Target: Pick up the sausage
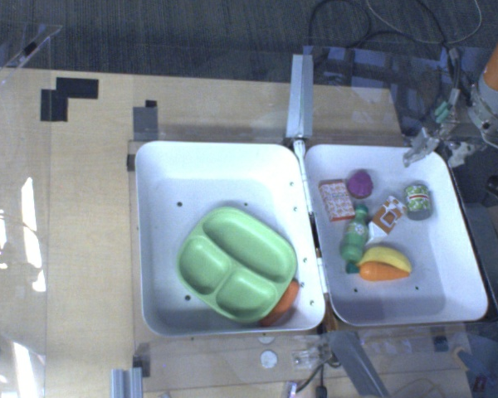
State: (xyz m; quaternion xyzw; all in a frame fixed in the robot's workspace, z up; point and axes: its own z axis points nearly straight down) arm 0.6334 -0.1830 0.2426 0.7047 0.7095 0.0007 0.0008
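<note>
Sausage is, as far as I am judging from where I am standing, the reddish-orange rounded piece that is peeking out from beneath the near right edge of the green divided plate in the left bin. Most of it is lying hidden under the plate, so its full shape is not readable. An orange item is lying in the right bin, touching the underside of a banana, and it could be mistaken for the target. I am reading it as a carrot, though I cannot be certain. The hand is hanging at the far edge of the right bin, near that bin's back right corner. It is well apart from the left bin and is carrying nothing that I am seeing. Whether it is apart or together I cannot tell at this size. The arm is reaching in from the right, so it is sitting over the nearer bin. Because the plate is covering the sausage, a descent from above is looking difficult, and only the exposed end near the bin's front wall is offering a place to grip. Both bins are sitting side by side on the worktop.
</note>
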